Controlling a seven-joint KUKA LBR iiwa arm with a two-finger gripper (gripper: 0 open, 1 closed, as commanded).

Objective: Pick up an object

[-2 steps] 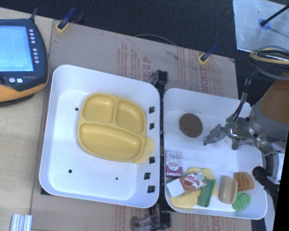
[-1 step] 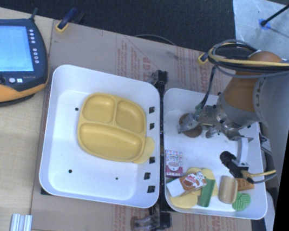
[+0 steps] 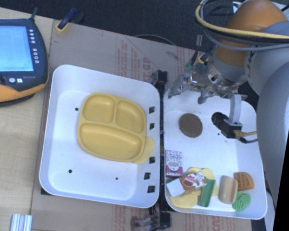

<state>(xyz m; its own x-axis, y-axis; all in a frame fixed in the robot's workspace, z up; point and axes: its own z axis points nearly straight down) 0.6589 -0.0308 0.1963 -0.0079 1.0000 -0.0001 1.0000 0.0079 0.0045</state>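
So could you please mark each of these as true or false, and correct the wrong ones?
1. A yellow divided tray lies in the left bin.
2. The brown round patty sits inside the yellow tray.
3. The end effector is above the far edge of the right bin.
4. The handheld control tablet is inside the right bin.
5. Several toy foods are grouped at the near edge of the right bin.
1. True: the yellow divided tray lies in the left bin.
2. False: the brown round patty lies in the right bin.
3. True: the end effector is there.
4. False: the control tablet rests on the bench, left of both bins.
5. True: the toy foods lie there.
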